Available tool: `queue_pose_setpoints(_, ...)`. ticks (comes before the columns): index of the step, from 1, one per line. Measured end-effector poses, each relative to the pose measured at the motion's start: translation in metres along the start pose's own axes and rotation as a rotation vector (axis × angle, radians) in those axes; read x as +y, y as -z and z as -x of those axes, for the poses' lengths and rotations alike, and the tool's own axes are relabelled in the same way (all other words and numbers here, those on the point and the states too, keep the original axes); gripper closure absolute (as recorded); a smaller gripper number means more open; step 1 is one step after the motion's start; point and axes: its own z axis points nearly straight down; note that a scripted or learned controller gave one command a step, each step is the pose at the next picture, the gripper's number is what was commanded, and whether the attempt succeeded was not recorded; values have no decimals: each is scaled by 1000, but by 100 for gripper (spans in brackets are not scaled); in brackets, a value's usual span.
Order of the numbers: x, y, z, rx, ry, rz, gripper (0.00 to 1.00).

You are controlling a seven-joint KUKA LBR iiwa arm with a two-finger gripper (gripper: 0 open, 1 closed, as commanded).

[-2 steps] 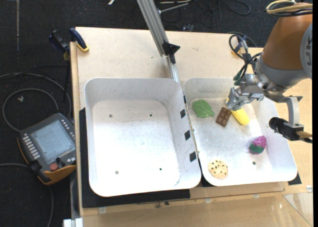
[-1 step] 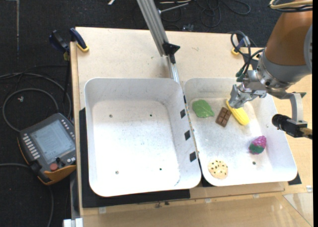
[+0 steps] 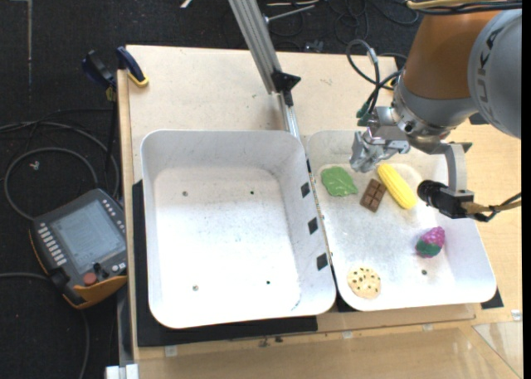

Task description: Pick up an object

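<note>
I start at the metal two-finger gripper [image 3: 366, 160] on my grey arm with the orange band [image 3: 455, 46]. It hangs low over the far part of the right-hand shallow white plastic bin [image 3: 465, 282], and I cannot tell how it is set, because the wrist body covers it from above. I see nothing held there, so I judge the pick is not yet done.

I take the yellow ear of toy corn [image 3: 397, 184] as my landmark. The gripper is just beside the far left end of the corn, almost touching. I think it is placed so because the program aims at something in this small group. Left of the corn, and just under the gripper, lies the flat green leaf-shaped toy [image 3: 338, 181]. Between the leaf and the corn, a little nearer to me, lies the small brown chocolate-bar piece [image 3: 372, 196], tilted and touching the corn or nearly so. These three are crowded, so a closing grip can push a neighbour away.

Nearer to me and right of the corn lies the purple and green grape-like toy [image 3: 430, 241], well apart. Nearer still, left of the grapes, lies the round speckled cookie [image 3: 363, 282], near the bin rim.

Far left of the corn stands the second white bin [image 3: 158, 203].
</note>
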Motion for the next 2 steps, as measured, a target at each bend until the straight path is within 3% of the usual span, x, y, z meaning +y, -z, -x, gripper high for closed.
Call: queue_pose_setpoints(2, 46, -35, -92, -1, 0, -1, 100)
